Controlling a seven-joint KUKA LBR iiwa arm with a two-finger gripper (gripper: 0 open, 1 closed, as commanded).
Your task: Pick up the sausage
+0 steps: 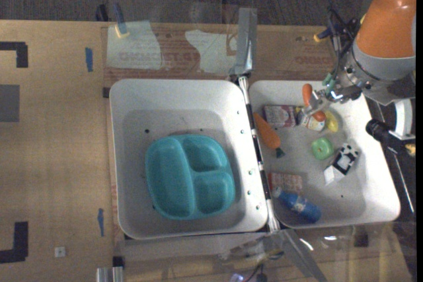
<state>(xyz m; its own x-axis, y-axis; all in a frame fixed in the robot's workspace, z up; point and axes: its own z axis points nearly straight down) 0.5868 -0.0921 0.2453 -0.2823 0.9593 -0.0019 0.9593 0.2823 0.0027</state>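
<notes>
The sausage, a short reddish-orange piece, stands tilted near the far edge of the right bin, just beside the gripper; whether it is actually between the fingers cannot be told, since the metal parts of the hand overlap it and the detail is too small. The gripper sits low over the bin's far side, and I cannot tell if it is released or clenched. Above it the arm comes in from the right, its grey wrist topped by the broad orange band, leaning down and leftward so the hand points toward the bin's far left part. Just below the gripper lie a small white-and-red item and a yellow piece, touching or nearly so. To their left is a flat pinkish packet, and beside that, along the bin's left wall, a carrot lies at a slant. Nearer the middle sits a green round object, with a black-and-white block just to its right. Toward the near side lie another flat packet and a blue bottle. The left bin holds a teal divided plate, well apart from the arm.
</notes>
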